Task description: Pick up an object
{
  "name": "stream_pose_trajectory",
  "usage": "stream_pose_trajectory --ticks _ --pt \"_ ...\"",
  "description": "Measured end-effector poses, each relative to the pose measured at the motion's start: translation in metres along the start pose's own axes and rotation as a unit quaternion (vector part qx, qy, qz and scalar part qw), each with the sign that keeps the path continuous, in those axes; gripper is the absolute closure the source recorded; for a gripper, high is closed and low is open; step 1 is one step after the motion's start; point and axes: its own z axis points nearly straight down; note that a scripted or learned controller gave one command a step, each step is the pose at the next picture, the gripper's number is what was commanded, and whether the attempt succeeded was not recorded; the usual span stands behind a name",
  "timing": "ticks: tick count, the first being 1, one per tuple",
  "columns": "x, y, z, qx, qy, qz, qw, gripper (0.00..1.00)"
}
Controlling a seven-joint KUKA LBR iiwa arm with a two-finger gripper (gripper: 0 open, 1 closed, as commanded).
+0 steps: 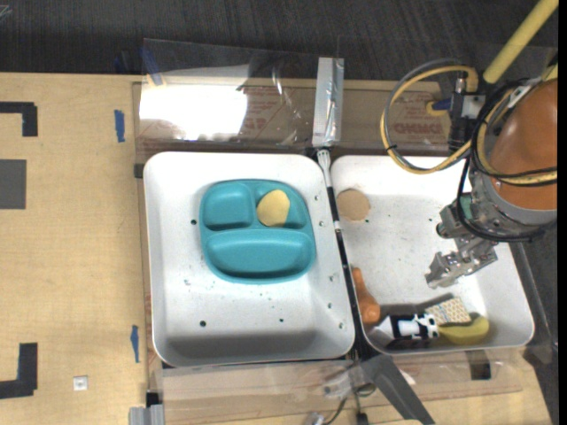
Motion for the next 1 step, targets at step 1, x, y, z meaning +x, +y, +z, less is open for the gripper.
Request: stream_pose_trajectory --ticks 1 --pt "-0.0084 0.0007 -0.0306 -0.003 0.001 -0.129 0.9917 1.0"
